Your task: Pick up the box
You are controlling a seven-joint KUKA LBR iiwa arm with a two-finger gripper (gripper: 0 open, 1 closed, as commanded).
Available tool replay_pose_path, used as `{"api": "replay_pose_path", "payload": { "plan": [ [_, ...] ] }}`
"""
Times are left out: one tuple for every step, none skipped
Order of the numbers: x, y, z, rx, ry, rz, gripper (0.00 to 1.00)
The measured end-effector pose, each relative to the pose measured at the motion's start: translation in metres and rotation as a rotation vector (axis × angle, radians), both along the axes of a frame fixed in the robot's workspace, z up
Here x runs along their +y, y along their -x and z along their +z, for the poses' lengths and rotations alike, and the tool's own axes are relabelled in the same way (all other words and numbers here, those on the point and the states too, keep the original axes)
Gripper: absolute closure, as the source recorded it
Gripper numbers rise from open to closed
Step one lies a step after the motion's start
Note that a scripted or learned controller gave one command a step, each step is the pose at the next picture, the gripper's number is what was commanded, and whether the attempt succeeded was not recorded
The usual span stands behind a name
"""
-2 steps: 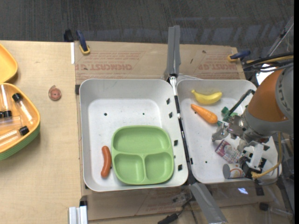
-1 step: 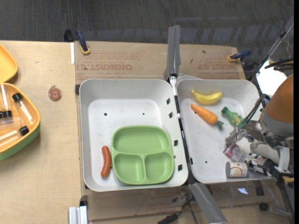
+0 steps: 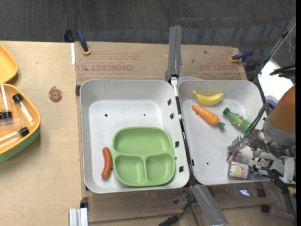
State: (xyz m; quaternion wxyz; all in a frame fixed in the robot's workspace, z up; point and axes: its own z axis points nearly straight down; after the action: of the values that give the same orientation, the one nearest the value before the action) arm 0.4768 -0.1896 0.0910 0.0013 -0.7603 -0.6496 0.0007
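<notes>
Two shallow white bins were seen side by side on the bench, the left bin (image 3: 91, 140) and the right bin (image 3: 207, 173) divided by a grey bar. In the left bin a green divided tray (image 3: 143, 155) was laid toward the near side, with a red sausage (image 3: 106, 163) just beside its left edge. In the right bin a yellow banana (image 3: 208, 97) was placed near the far wall, an orange carrot (image 3: 206, 115) was laid at a slant just below it, and a green bottle (image 3: 236, 118) was found to the right of the carrot, tilted. The box (image 3: 239, 170), small and pale with printed faces, was located in the near right corner of the right bin, close to the bin's wall. The arm was brought in from the right, its orange band visible at the edge, and the gripper (image 3: 239, 145) was held low over the right bin, just above and beside the box. Whether anything was gripped could not be told, since the gripper's state was obscured by clutter around the wrist. To the left of the bins, a yellow dish (image 3: 19, 126) holding small vials was set on the bench.
</notes>
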Motion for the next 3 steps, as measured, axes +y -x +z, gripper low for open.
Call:
{"api": "replay_pose_path", "payload": {
  "plan": [
    [0.0091, -0.0001, -0.0004, 0.0, 0.0, 0.081, 0.0],
    [0.0096, -0.0012, 0.0083, -0.002, -0.001, 0.082, 1.0],
    [0.0094, -0.0006, 0.0082, 0.0, -0.001, 0.081, 0.0]
  ]
}}
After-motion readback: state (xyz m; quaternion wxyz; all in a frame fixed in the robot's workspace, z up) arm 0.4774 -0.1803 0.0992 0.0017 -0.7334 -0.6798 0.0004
